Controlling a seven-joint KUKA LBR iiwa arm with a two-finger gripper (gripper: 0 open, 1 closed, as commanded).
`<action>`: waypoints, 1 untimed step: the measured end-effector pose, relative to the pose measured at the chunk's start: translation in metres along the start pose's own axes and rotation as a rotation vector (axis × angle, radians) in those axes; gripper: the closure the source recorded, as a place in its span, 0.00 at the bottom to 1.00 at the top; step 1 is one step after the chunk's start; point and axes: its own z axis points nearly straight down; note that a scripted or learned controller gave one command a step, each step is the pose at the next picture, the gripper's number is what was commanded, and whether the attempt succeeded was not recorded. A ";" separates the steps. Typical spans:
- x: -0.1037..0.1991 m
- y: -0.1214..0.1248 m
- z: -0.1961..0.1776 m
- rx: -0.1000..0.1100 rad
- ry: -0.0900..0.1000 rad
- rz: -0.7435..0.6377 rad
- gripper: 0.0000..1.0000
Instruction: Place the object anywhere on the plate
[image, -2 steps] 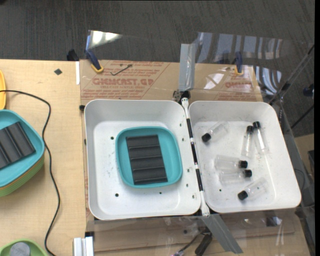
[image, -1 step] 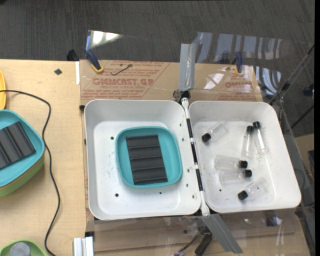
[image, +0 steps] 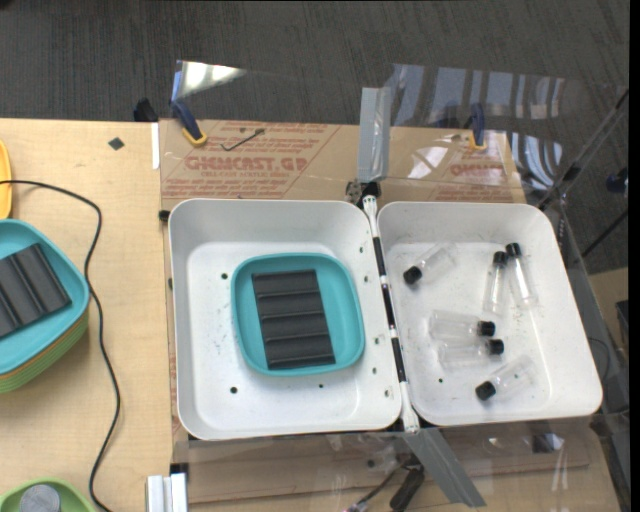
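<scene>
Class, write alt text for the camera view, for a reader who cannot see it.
Two shallow white bins sit side by side on a bench: the left bin holds a teal plate with a dark ridged insert, and the right bin holds several clear vials with black caps scattered loosely.

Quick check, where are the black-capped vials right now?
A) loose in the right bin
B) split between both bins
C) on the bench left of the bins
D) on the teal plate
A: the clear vials all lie scattered on the floor of the right bin, while the teal plate in the left bin carries only its black ridged insert.
</scene>
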 end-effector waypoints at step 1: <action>0.000 0.000 0.000 0.000 0.000 0.000 0.00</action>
